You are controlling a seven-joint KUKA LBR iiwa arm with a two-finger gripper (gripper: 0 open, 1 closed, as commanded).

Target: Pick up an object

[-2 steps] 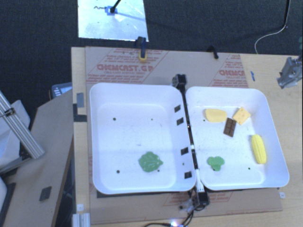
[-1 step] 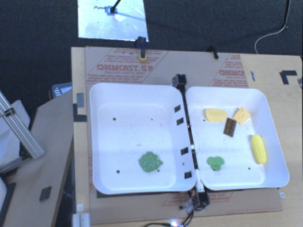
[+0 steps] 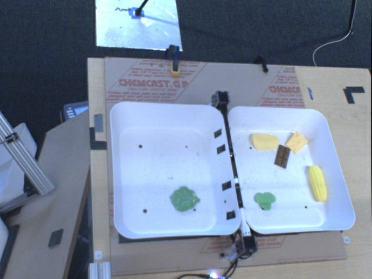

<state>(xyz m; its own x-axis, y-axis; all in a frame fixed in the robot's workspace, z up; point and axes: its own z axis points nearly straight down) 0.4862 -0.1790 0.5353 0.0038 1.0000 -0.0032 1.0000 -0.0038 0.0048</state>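
Whether the gripper is open, shut or holding a thing, I cannot tell. Five toy foods lie in the right bin (image 3: 290, 211). A yellow corn cob (image 3: 317, 182) lies by its right wall. A brown chocolate bar (image 3: 282, 156) lies near the middle, just beside a yellow cheese wedge (image 3: 297, 142) at the far side. A yellow oval piece (image 3: 264, 141) lies left of them. A little green broccoli (image 3: 265, 200) sits at the near left. In the left bin (image 3: 157, 156), a green lettuce leaf (image 3: 185, 199) lies alone at the near side.
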